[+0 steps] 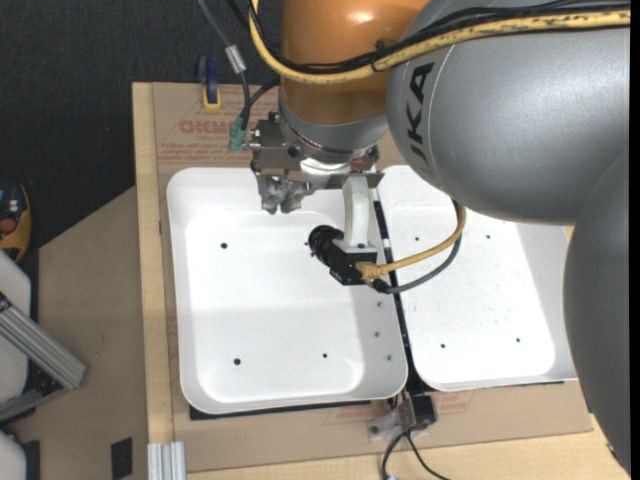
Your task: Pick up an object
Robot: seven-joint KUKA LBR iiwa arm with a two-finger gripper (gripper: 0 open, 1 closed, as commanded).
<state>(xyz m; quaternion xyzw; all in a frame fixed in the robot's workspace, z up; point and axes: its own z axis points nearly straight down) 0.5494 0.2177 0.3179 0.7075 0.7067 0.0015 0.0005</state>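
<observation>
Hand [284, 190] hangs over the far part of the left bin [270, 368]; whether it is wide, narrow or holding anything cannot be told, nor where the thing to pick up lies. Nearest, a small black connector [418, 408] with a cable lies on the brown tabletop [150, 298]. Just beside the left bin sits the right bin [490, 348], its far side hidden by the grey arm [520, 98]. Farthest, a blue clamp [210, 80] stands against a dark backdrop [80, 48].
</observation>
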